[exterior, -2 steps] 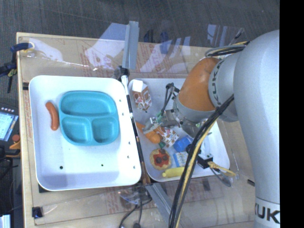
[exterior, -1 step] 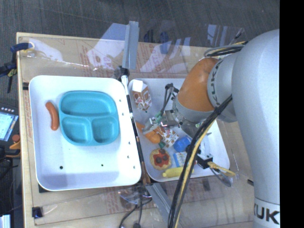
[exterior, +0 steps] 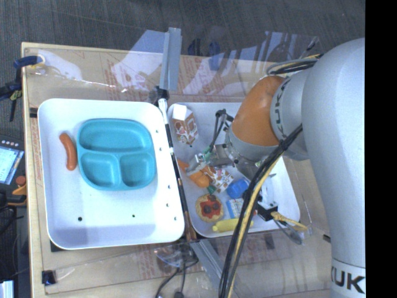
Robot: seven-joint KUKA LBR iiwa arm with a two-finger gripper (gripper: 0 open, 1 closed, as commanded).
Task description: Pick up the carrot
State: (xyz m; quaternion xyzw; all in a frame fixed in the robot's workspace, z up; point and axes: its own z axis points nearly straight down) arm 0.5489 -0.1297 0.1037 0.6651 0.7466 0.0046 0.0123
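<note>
Carrot (exterior: 200,179) among clutter in right bin (exterior: 288,194), beneath gripper (exterior: 214,160), grip state unclear.

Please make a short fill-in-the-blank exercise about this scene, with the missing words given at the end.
1. The blue tray with three compartments lies in the ____ bin.
2. The sausage lies beside that tray, on its ____ side in the picture.
3. The carrot lies in the ____ bin, under the arm.
4. The band on the arm above the wrist is ____.

Missing words: left; left; right; orange
</note>
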